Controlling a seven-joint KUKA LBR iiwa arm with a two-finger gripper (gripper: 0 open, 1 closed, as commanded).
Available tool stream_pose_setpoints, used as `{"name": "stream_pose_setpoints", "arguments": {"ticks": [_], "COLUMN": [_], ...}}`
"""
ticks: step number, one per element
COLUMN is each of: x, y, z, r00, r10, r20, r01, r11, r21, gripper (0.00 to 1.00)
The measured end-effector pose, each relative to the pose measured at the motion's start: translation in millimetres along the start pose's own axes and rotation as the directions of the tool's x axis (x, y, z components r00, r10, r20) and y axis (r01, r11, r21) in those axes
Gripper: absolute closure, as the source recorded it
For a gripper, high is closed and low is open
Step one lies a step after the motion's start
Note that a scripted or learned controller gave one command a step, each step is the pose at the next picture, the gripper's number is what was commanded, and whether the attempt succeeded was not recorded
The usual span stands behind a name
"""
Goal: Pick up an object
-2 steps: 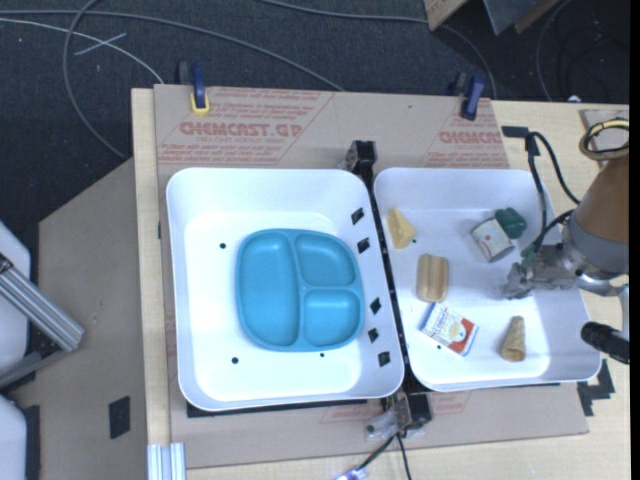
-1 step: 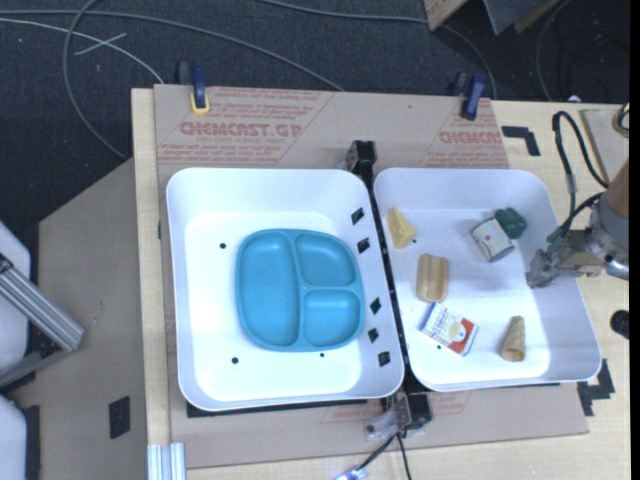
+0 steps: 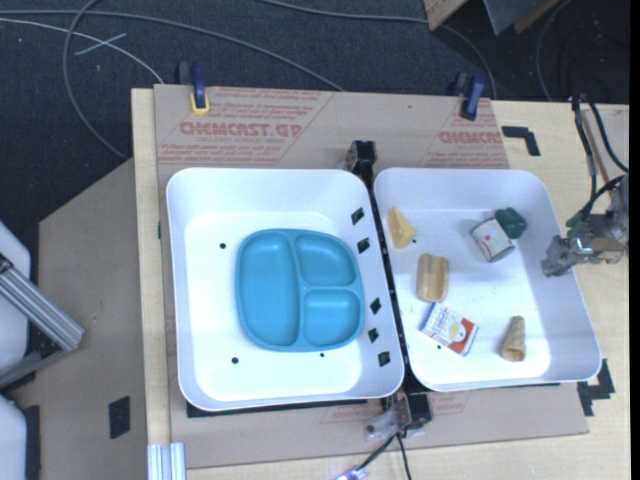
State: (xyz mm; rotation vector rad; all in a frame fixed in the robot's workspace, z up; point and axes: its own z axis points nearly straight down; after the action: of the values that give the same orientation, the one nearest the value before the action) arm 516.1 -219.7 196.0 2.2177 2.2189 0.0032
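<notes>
A: Right bin [image 3: 560, 298]?
B: Bread roll [image 3: 432, 277] at middle; wedge [image 3: 401, 228], green-capped box [image 3: 497, 234] behind; carton [image 3: 447, 328], cone [image 3: 514, 339] in front.
A: Gripper [image 3: 560, 258]?
B: At bin's right rim; jaw state unclear.

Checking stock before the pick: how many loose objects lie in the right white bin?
5: a yellow wedge upper left, tan block below it, green-and-white item upper right, red-white-blue packet at bottom, tan cone lower right.
</notes>
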Motion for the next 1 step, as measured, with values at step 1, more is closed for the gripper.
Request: {"name": "stream_pose_setpoints", "arguments": {"ticks": [1], "x": [-0.3], "y": [1.4], "z": [-36.0], "r00": [1.000], "r10": [0.000], "r20": [0.000], "r01": [0.000], "r11": [1.000], "r21": [-0.001], "gripper": [1.00]}}
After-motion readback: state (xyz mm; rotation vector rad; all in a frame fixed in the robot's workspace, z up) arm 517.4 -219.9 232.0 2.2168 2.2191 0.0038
